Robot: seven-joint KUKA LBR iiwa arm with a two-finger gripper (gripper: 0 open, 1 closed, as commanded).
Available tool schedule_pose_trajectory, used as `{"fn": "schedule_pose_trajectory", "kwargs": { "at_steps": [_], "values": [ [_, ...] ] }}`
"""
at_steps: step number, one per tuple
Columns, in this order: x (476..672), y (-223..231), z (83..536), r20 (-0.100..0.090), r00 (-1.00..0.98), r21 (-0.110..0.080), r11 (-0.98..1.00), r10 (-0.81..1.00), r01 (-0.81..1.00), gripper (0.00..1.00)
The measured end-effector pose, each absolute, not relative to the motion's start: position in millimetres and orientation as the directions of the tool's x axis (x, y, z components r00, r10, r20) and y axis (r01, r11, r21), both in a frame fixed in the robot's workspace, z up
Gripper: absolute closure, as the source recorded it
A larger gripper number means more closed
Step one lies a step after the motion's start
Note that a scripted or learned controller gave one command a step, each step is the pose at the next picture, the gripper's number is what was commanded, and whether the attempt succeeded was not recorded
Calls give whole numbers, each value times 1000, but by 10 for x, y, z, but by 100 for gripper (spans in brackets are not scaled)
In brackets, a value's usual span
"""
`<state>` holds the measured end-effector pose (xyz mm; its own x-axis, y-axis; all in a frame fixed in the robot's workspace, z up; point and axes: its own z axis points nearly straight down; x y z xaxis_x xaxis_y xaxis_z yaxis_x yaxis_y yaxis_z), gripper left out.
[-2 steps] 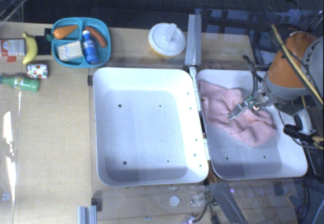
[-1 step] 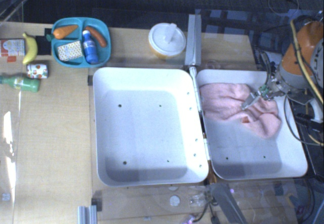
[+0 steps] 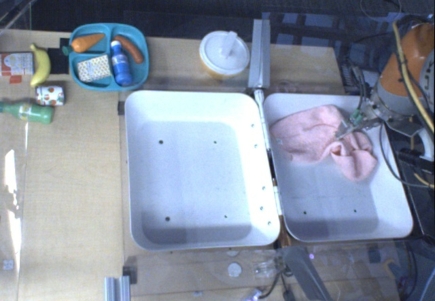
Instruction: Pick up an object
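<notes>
A crumpled pink cloth (image 3: 319, 140) lies in the upper part of the right bin (image 3: 340, 221), stretching from near the bin's left wall toward its right side. My gripper (image 3: 353, 123) reaches in from the right and sits low over the cloth's right half, its tip at or on the fabric where a fold bunches up. The grey arm with its orange band (image 3: 401, 62) stands at the view's right edge, above the bin's far right corner.
The left bin (image 3: 197, 170) lies beside the right one, with a metal divider (image 3: 258, 55) behind their shared edge. A white lidded cup (image 3: 224, 53) and a blue tray of toy food (image 3: 109, 56) stand at the back. A banana (image 3: 39, 65), can and bottle lie far left.
</notes>
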<state>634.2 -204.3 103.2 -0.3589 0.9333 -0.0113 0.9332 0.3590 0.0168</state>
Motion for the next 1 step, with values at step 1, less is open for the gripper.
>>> {"fn": "schedule_pose_trajectory", "kwargs": {
  "at_steps": [1],
  "values": [
    [6596,-1651,1822,-5,-424,7,424,906,906,100]
  ]
}}
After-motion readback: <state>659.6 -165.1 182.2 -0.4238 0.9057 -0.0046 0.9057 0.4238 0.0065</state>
